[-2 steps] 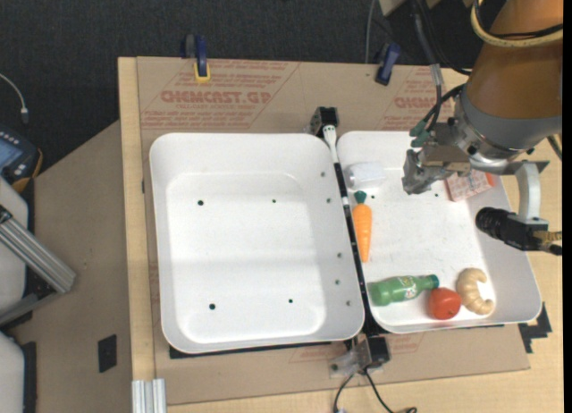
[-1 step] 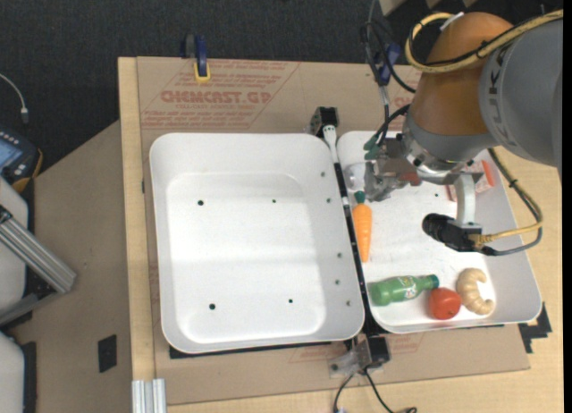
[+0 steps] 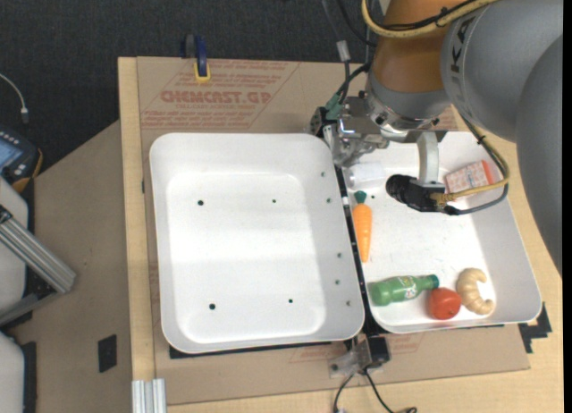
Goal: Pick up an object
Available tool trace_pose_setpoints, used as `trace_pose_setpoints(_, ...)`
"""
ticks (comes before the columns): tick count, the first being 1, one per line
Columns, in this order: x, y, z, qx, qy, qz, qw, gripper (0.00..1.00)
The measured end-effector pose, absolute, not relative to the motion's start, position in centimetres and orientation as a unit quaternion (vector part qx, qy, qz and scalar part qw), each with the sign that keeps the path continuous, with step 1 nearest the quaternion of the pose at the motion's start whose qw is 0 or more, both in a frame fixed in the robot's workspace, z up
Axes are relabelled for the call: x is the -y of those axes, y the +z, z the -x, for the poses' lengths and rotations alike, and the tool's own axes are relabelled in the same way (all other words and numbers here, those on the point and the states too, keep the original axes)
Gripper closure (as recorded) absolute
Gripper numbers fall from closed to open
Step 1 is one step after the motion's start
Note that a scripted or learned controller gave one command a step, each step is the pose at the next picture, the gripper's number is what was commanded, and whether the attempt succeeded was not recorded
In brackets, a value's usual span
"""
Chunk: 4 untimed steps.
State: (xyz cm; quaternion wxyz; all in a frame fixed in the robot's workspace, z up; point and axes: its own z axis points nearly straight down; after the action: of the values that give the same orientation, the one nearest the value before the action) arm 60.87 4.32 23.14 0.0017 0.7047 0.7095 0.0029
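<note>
From where I stand, the bench is a tan board with a sheet of brown cardboard laid over it, red lettering printed across its far end, and a small blue and yellow clamp biting its far edge. Dark carpet runs round the bench, and a length of aluminium rail leans in at the left. The left bin shows bare white floor with four small dark dots. The arm hangs over the far corner of the right bin, its gripper low beside the wall the two bins share; whether it is open or closed I cannot tell, and I see nothing in it. A carrot lies just beneath it along that wall. Near the front rim sit a green bottle, a red tomato and a pale croissant close together. A small carton rests at the far right.
</note>
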Motion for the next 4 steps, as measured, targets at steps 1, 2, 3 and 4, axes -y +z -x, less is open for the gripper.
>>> trace_pose_setpoints(1,-8.6,18.2,-64.9,-0.709,0.0007,-0.705,0.0,1.0)
trace_pose_setpoints(2,-15.0,8.2,-66.4,-0.709,-0.0016,-0.705,-0.003,1.0)
trace_pose_setpoints(3,-21.8,25.1,-66.8,-0.71,0.009,-0.704,0.004,1.0)
trace_pose_setpoints(4,-22.6,38.4,-66.7,-0.708,0.0084,-0.706,0.004,1.0)
